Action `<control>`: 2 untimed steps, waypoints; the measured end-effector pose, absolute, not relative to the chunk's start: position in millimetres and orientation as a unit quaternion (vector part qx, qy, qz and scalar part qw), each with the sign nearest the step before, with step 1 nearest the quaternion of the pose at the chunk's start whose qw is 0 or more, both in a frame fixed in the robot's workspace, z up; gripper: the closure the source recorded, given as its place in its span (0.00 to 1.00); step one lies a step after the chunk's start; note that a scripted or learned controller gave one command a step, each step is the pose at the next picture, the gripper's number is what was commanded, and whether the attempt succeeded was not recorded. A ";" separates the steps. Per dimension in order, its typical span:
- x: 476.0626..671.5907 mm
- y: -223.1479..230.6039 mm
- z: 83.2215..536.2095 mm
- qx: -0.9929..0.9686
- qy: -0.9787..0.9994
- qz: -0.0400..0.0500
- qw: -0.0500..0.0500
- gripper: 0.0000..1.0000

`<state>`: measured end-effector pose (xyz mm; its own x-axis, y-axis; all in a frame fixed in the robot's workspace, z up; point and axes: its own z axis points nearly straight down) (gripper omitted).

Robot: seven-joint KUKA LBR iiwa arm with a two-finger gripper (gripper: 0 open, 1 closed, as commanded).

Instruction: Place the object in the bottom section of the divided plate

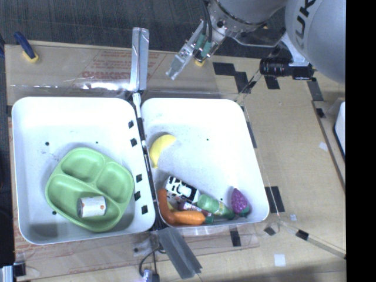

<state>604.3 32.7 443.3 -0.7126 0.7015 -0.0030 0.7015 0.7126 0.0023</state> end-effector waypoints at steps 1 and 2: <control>604.3 33.7 443.2 0.378 0.926 0.000 0.002 0.00; 608.6 21.6 443.3 0.396 0.918 0.001 0.002 0.00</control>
